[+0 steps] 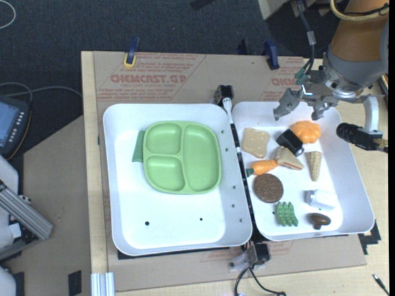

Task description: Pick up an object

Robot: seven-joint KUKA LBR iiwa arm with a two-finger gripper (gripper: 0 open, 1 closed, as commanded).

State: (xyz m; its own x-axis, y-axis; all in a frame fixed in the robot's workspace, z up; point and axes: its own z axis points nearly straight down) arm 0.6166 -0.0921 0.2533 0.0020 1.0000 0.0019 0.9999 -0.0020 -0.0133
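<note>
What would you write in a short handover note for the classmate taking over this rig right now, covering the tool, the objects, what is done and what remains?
Tool: open, holding nothing, poised over the far end of the right white bin.
Objects: all lie in that bin, including the orange lumpy toy, the black block, the beige bread slice and the brown round cookie. The green divided plate sits in the left white bin.
Done: nothing lifted.
Left: lower, grasp one object, raise it.

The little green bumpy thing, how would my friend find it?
Look in the right bin, the one full of toy food. Near its front edge, just below the round brown cookie, sits the green bumpy piece. It is the only green toy there.
</note>
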